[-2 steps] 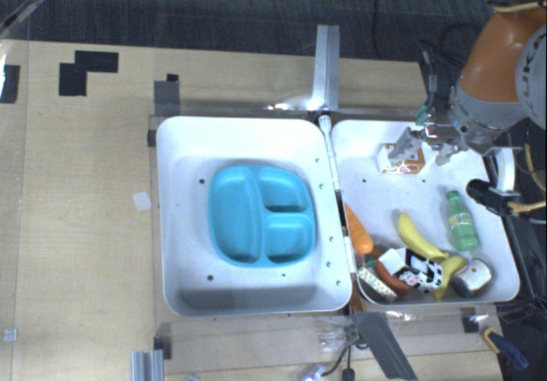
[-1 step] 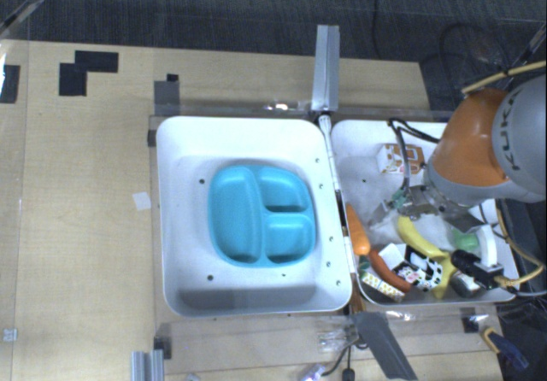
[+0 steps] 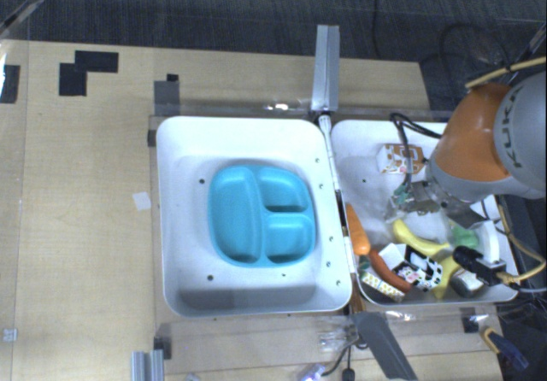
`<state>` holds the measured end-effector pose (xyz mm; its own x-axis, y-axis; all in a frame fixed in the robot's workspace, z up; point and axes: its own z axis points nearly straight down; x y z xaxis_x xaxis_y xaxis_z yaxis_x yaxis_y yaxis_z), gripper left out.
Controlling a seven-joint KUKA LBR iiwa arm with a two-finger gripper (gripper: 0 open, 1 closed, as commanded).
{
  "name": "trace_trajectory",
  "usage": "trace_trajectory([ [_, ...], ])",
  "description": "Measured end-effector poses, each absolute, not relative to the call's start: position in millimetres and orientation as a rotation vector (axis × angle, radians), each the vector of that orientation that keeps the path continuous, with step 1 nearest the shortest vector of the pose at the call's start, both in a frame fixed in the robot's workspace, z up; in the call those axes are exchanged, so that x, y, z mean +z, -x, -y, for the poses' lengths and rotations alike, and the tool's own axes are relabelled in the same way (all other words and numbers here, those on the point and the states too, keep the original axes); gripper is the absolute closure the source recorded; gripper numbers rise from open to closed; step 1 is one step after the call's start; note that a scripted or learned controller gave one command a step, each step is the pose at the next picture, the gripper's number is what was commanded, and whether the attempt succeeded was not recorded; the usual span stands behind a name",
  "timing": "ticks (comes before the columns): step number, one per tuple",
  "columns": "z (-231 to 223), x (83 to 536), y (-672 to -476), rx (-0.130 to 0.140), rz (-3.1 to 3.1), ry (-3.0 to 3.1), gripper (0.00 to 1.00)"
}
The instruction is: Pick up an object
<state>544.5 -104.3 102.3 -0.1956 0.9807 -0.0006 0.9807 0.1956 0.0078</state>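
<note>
My gripper (image 3: 413, 200) hangs low in the right bin (image 3: 369, 142), just above the yellow banana (image 3: 420, 240). The arm's grey wrist and orange band (image 3: 470, 144) cover the bin's right side. An orange carrot (image 3: 359, 234) lies along the bin's left wall. A small printed box (image 3: 396, 159) lies at the back, up and left of the gripper. At the front lie a red and dark sausage-like piece (image 3: 385, 277), a black and white spotted item (image 3: 420, 269), a green piece (image 3: 466, 237) and a metal can (image 3: 467, 284).
The left bin (image 3: 184, 200) holds a blue divided plate (image 3: 261, 214) in its middle. A grey metal post (image 3: 326, 72) stands at the back between the two bins. Cables run along the right bin's far right side.
</note>
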Motion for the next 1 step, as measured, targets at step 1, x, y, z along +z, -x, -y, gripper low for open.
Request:
trace_trajectory([
  [1, 29.4, 183.8, -531.3, 0.003, -2.35, -2.081, 1.0],
])
